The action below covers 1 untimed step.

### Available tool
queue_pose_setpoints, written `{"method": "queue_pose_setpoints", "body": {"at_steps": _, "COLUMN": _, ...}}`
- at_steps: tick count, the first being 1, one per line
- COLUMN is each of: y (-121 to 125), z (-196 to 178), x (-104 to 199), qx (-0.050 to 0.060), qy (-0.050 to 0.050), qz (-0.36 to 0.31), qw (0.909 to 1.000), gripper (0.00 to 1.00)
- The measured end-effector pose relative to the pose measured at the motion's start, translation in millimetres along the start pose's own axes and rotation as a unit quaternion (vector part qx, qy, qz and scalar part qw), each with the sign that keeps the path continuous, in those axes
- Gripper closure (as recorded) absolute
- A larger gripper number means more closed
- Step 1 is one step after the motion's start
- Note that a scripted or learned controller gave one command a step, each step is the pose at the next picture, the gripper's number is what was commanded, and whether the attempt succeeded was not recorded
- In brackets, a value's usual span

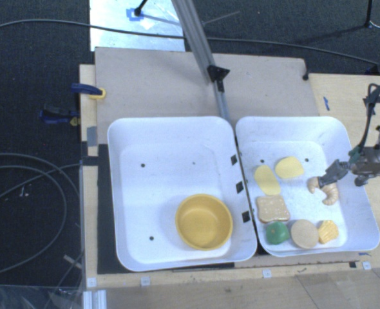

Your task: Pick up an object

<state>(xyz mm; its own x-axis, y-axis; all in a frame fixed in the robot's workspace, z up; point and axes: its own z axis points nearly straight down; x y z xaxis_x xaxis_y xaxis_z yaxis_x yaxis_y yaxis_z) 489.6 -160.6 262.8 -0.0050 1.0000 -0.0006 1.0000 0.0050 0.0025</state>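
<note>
The bench (196,82) holds two white bins side by side. The left bin (138,147) has a yellow bowl (204,221) sitting near its front edge, toward its right side.

The right bin (286,134) holds the little food toys. The toast slice (272,208) lies close to the bin's left edge. Right behind it is a long yellow piece (266,179), and next to that a round yellow piece (288,167). Along the front edge sit a green ball (277,232), a tan round cookie (304,234) and a small yellow shell shape (328,232), all in a row. A curved tan croissant (326,190) lies near the right edge.

The gripper (339,170) reaches in over the right edge of the right bin. Its dark tip is just above the croissant, very close to it. I cannot tell how its jaws stand; they are too small and dark to see well.

Nothing looks picked up yet. Every toy lies flat in its bin. I think the croissant is the one it wants. The grab and the lift are not done.
</note>
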Motion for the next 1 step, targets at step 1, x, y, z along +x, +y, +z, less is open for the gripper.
{"method": "queue_pose_setpoints", "body": {"at_steps": 1, "y": -8.1, "z": 46.6, "x": -1.4, "qx": 0.001, "qy": 0.0, "qz": 0.002, "qw": 1.0, "gripper": 0.0}}
